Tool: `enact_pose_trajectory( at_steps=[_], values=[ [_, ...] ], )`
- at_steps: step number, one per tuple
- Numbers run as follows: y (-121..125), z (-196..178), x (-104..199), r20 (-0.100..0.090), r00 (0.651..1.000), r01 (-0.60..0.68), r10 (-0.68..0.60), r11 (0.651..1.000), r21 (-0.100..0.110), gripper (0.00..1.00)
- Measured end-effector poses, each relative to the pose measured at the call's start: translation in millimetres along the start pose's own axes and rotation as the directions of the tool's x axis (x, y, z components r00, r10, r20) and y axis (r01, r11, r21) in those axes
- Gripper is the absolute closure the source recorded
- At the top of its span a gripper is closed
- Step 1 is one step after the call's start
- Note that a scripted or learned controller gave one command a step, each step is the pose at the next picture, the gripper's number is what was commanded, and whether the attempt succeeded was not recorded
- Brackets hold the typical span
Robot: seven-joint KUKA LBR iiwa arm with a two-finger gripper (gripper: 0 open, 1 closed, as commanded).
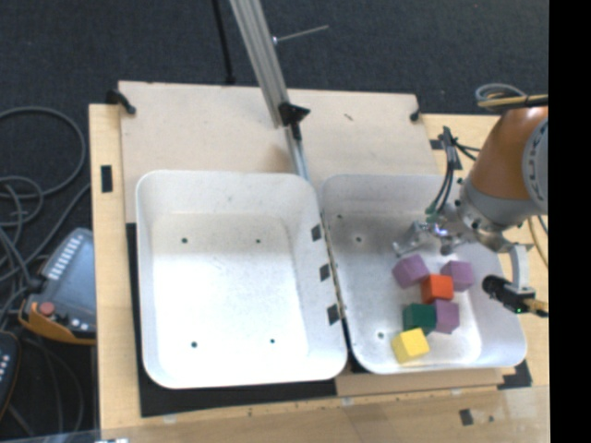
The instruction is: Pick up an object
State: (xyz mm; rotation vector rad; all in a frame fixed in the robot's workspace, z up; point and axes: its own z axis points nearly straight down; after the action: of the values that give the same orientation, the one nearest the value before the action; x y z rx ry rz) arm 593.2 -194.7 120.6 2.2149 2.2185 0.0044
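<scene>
Several small blocks lie in the right bin (pixel 369 210), near its front right corner: a purple block (pixel 410 270), an orange block (pixel 438 287), a second purple block (pixel 458 272), a green block (pixel 419 317), a third purple block (pixel 447 316) and a yellow block (pixel 410 344). My gripper (pixel 434 235) hangs just behind the cluster, above the far purple and orange blocks. Nothing shows between its fingers.
The left bin (pixel 231 275) sits beside the right one, sharing a raised rim in the middle. A slanted aluminium rail (pixel 263 49) rises from the bench's back centre. Cables and a handheld pendant (pixel 65 280) lie off the bench at the left.
</scene>
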Motion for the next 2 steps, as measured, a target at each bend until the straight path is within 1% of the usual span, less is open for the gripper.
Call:
enact_pose_trajectory(
  at_steps=[1,2],
  values=[
    [-40,17,9,0.002,1.0,-0.003,0.003,1.0,-0.012,0.0],
    [-71,19,2,-0.001,1.0,-0.001,0.001,1.0,-0.006,0.0]
  ],
)
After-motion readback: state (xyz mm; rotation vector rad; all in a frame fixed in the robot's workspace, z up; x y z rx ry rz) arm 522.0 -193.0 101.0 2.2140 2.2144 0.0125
